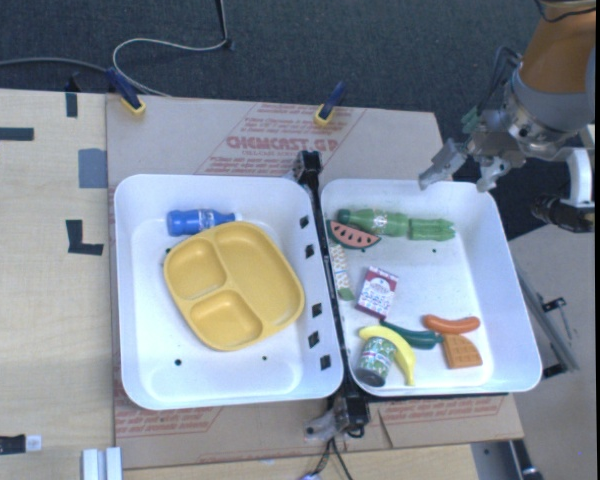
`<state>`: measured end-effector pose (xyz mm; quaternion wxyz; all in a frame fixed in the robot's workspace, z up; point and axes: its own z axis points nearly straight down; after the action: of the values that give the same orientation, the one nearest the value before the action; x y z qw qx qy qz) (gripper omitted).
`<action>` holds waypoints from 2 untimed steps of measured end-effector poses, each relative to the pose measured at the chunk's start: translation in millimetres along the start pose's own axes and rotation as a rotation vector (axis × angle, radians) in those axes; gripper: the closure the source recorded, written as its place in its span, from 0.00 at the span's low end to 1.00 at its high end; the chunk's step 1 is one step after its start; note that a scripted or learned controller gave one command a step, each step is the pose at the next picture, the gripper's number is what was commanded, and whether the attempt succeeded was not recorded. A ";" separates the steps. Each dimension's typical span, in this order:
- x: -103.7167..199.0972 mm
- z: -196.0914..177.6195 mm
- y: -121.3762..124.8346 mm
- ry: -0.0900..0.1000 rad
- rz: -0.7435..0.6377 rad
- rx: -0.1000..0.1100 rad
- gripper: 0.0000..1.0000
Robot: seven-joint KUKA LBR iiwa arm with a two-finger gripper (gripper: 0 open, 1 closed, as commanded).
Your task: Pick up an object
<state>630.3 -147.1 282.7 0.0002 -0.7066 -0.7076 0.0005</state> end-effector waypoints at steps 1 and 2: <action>-6.3 169.9 -39.4 0.002 0.001 0.004 0.00; 15.4 193.4 -35.5 -0.003 0.002 -0.009 0.00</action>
<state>594.6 -131.9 89.2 -0.0038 -0.7072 -0.7070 -0.0016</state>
